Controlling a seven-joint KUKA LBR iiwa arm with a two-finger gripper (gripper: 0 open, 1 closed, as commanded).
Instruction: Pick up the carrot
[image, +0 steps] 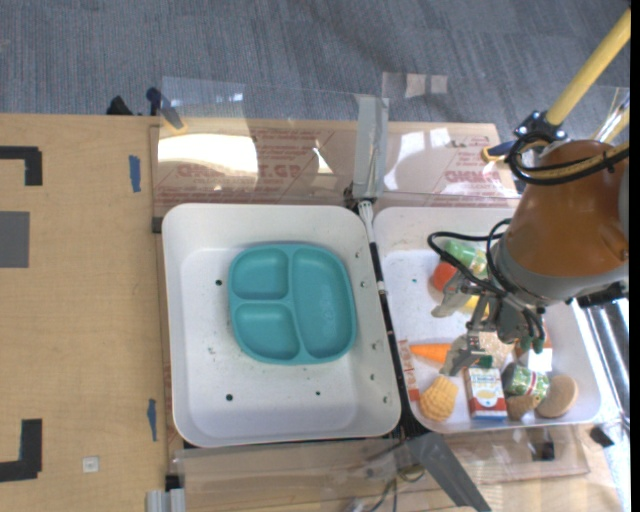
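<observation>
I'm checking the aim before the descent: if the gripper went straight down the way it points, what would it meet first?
Probably the carrot, just beside the gripper in the right bin; depth is unclear.

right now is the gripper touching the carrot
Cannot tell. In the camera view the gripper hangs right at the carrot's thick end, and its metal parts overlap that end, so neither contact nor a gap shows plainly from this slanted angle.
</observation>
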